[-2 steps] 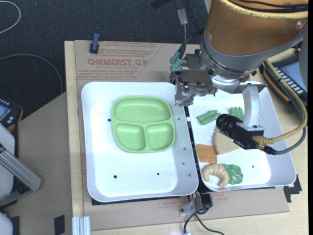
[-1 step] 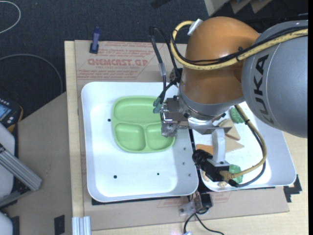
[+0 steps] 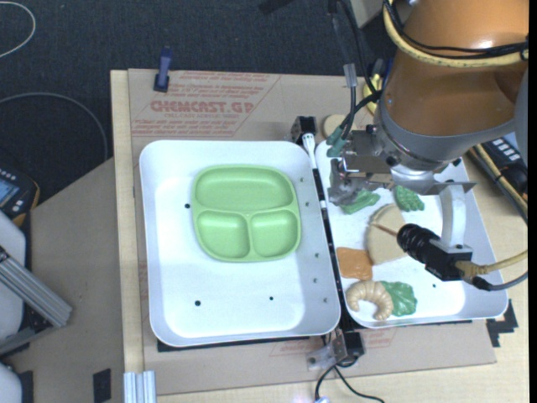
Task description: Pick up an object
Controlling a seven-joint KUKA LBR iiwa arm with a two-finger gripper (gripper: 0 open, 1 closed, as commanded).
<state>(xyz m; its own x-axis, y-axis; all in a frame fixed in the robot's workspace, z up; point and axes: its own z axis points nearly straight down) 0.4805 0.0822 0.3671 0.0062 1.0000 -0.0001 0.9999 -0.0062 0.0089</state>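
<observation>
The pick looks unfinished: the gripper (image 3: 346, 187) hangs low over the right bin (image 3: 482, 225) just above a green leafy toy (image 3: 362, 201), whether its jaws are spread or pinching I cannot tell, and nothing is visibly lifted.

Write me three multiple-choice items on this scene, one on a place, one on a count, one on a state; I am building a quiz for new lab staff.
1. Where is the green tray?
A. left bin
B. right bin
C. on the floor

2. How many compartments has it?
A. two
B. three
C. five

3. How does the croissant lie?
A. held between fingers
B. loose in the right bin
C. on the green tray

Answers: 1 A, it sits in the left bin. 2 B, one wide above two small. 3 B, it rests near the front edge, apart from the gripper.
</observation>
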